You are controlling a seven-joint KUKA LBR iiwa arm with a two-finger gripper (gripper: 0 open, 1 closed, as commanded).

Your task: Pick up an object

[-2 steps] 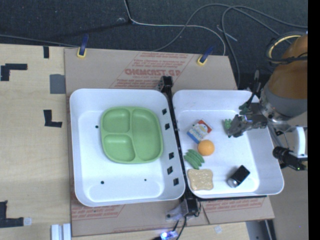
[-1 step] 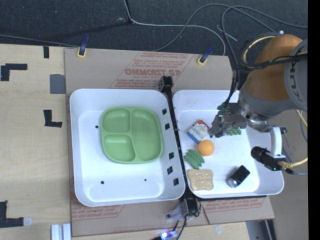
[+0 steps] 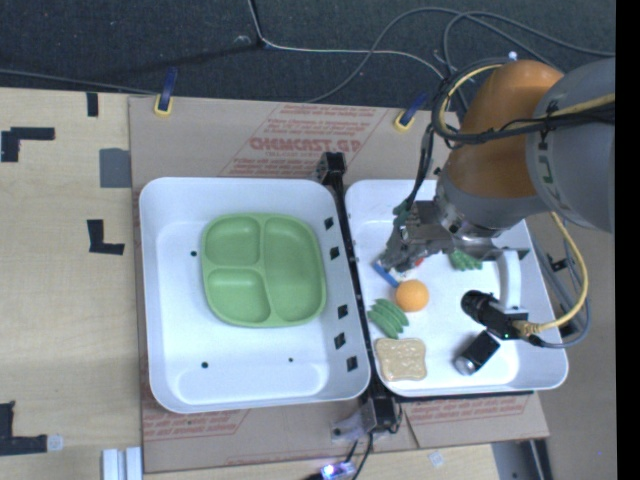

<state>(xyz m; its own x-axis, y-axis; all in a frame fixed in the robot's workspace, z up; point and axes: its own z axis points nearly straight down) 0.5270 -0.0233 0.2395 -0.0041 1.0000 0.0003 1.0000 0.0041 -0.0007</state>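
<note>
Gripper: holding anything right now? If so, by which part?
Cannot tell. The gripper is low in the right white bin, over a small blue object; no grasp is visible.

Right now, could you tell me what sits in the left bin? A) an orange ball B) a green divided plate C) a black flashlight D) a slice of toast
B: the green divided plate lies in the left bin, while the ball and toast are in the right bin.

Arm reaches in from right, claw [image 3: 403, 255] lowered.
</note>
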